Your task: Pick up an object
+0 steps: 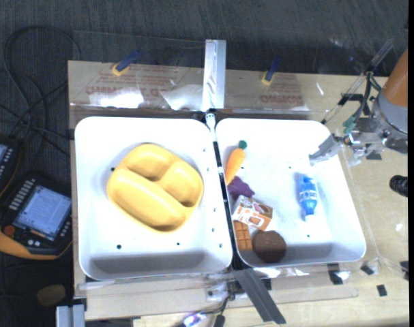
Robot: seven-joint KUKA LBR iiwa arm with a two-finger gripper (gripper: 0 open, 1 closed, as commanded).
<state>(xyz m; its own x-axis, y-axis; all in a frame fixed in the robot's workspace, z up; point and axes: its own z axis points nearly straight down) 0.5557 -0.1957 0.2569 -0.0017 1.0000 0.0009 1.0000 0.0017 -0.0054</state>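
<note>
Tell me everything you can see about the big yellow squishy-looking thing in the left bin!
The big yellow lumpy object looks smooth and a bit shiny, maybe soft plastic or foam. It has rounded lobes with creases between them, a little like a loaf of bread rolls. It lies flat on the floor of the left white bin, near the middle, with white floor visible all around it. Nothing else touches it.

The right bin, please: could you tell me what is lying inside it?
The right bin holds a carrot, a purple piece, an orange-and-white packet, a brown lump and a blue tube. Anything beneath these is hidden.
</note>
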